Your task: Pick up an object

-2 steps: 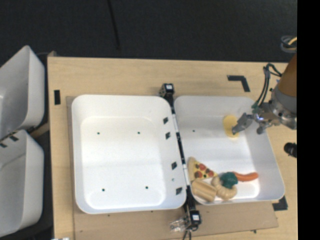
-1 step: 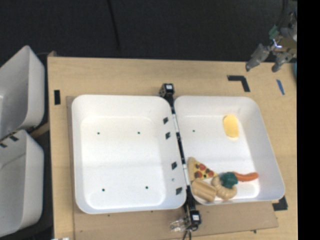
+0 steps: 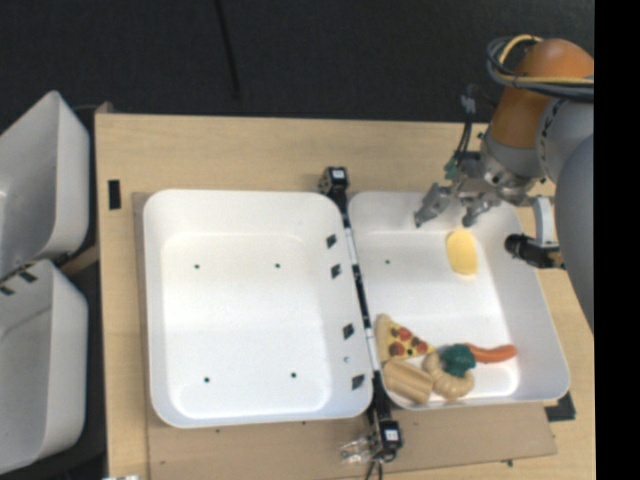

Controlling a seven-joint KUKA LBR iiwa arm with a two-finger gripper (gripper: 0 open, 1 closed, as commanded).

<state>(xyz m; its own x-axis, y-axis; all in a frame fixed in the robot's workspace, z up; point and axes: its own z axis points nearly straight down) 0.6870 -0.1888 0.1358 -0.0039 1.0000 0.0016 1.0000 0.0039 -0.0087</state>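
Camera view: end effector (image 3: 455, 208) hovers over right bin (image 3: 520, 298), fingers spread, gripping nothing. Yellow object (image 3: 462, 253) lies just below it on the bin floor. Looks like the approach step. Next: centre over it, descend, close.

Light wooden bench (image 3: 230, 153), two white bins (image 3: 245, 303) side by side on it

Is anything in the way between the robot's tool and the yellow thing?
No, nothing visible. The tool hangs over the right bin, with the yellow thing on bare floor just below it in this view.
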